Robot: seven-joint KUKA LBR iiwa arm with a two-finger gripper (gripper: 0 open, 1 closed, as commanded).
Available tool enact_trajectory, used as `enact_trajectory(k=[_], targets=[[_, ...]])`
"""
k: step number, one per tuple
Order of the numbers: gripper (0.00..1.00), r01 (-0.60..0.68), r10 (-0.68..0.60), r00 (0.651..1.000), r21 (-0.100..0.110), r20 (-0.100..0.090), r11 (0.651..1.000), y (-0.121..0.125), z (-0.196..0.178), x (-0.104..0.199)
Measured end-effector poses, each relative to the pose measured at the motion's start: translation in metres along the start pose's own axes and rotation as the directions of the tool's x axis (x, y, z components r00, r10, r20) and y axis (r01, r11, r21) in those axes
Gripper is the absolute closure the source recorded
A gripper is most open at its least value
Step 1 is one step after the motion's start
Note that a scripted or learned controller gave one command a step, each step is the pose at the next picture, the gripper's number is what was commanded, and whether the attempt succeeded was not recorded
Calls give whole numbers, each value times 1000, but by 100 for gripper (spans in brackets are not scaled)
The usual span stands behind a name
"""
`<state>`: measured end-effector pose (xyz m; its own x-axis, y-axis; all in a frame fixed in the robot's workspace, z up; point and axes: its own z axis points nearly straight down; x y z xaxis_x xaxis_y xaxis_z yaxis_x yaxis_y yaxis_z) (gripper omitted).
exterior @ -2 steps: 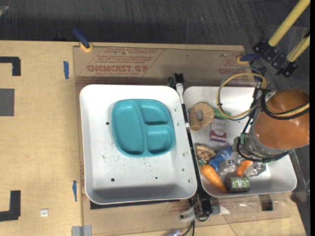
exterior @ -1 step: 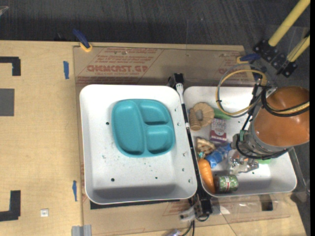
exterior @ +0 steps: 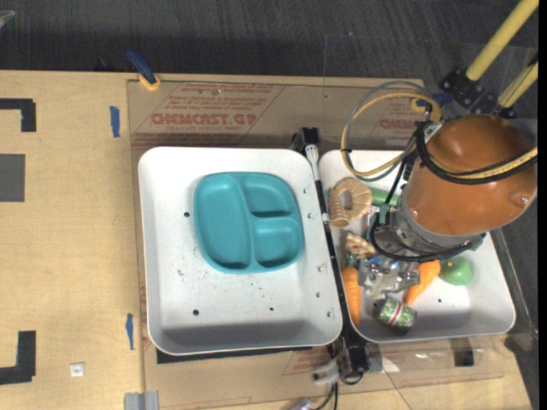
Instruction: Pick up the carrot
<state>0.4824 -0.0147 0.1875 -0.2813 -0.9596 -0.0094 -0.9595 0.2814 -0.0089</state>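
- The carrot (exterior: 423, 282) lay in the right bin (exterior: 500, 310), orange and slanted, just beside a green toy (exterior: 458, 271) on its right.
- By my reckoning the pick was not done: nothing showed the carrot lifted, and it seemed to rest on the bin floor.
- My gripper (exterior: 382, 273) hung low over the clutter, just left of the carrot, with my orange wrist covering much of the bin.
- Whether I was spread or pressed together I could not tell; cables and metal hid it, and I could not see anything pinched.
- A second orange piece (exterior: 351, 290) lay near the bin's left wall, and a green-striped can (exterior: 397, 313) sat below me.
- The teal plate (exterior: 249, 220) sat in the left bin (exterior: 162, 306), well apart.
- What remained, I judged: close on the carrot and raise it.
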Motion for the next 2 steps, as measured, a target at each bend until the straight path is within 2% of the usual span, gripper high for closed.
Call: enact_trajectory(k=[1, 2], targets=[[0, -6, 6, 1000, -6, -4, 1000, 1, 2, 4], [0, 31, -31, 1000, -4, -5, 1000, -78, 2, 35]])
